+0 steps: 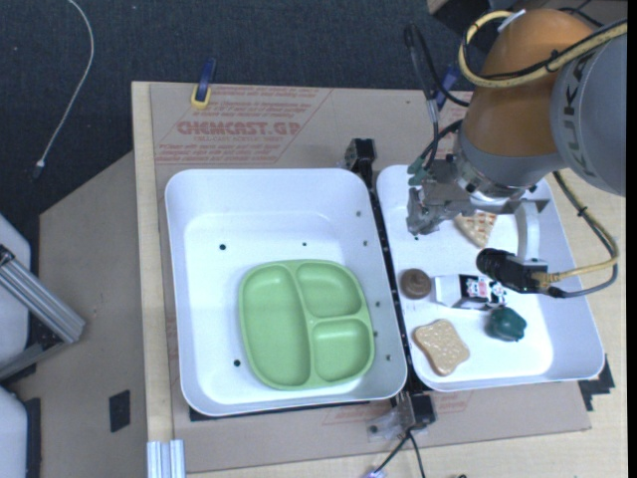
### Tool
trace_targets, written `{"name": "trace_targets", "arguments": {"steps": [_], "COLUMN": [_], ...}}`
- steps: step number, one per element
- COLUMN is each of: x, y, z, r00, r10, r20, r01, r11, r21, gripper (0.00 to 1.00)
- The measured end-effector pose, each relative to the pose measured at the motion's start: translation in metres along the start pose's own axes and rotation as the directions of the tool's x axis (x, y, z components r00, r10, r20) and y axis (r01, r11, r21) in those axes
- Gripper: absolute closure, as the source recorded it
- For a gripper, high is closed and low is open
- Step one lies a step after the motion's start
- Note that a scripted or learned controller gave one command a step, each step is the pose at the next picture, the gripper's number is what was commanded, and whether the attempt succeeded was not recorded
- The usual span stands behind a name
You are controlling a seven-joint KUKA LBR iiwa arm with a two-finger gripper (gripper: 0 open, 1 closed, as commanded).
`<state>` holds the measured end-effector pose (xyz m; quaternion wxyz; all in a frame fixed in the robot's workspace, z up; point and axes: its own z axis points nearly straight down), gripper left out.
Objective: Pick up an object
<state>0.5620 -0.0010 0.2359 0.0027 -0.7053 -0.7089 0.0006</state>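
Observation:
My gripper [426,213] hangs over the upper left part of the right white bin [572,361], below the grey and orange arm. Several small objects lie in that bin. A tan waffle-like piece [478,228] sits just right of the gripper, partly under the arm. A brown round piece [415,284] lies below the gripper near the bin's left wall. A slice of toast [441,347] rests at the front, a dark green object [507,324] to its right, and a small printed packet [476,289] in between. I see nothing held in the gripper.
The left white bin [189,217] holds a green divided plate [305,323]. A black cable fitting [506,266] from the arm hangs over the right bin. Both bins stand on a cardboard sheet [249,122] with a yellow clip [203,92] at its far edge.

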Motion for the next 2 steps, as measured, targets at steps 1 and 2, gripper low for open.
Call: {"name": "trace_targets", "arguments": {"steps": [1, 2], "x": [0.046, 0.087], "y": [-0.024, -0.045], "z": [-0.005, 0.015], "r00": [1.000, 1.000], "r10": [-0.001, 0.001], "r20": [0.000, 0.001], "r01": [0.001, -0.001], "r11": [1.000, 1.000], "r21": [-0.001, 0.001], "gripper": [1.00, 1.00]}}
